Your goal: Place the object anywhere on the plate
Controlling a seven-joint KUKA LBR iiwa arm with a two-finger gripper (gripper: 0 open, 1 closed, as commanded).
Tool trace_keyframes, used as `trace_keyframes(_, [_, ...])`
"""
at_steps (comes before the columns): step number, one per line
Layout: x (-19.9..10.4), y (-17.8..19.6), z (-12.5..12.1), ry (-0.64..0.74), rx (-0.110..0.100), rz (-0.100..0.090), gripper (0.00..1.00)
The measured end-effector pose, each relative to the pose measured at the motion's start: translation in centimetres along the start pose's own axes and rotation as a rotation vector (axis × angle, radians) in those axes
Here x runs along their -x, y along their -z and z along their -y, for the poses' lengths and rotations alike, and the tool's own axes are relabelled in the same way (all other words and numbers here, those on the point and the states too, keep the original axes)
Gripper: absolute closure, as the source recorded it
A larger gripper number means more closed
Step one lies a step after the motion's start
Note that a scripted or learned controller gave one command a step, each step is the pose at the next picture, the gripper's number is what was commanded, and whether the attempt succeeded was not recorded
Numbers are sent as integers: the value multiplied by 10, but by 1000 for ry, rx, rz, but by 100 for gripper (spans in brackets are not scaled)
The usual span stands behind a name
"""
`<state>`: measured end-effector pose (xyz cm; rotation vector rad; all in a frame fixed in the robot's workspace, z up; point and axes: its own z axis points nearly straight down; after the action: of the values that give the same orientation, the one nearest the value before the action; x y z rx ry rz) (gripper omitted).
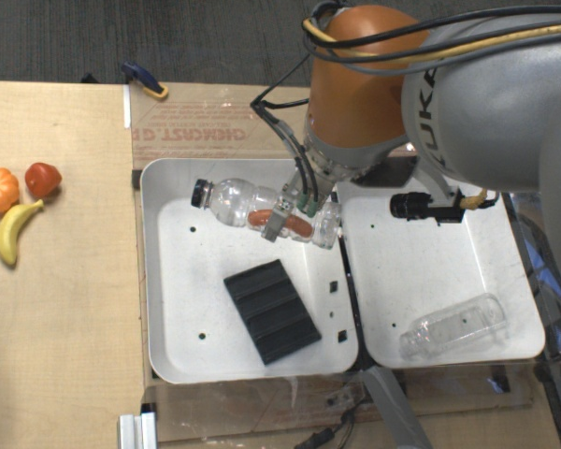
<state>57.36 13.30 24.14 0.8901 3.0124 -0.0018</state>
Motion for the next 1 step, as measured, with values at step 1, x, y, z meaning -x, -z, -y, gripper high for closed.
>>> trace_keyframes(1, [33, 36, 27, 245, 1, 1, 100])
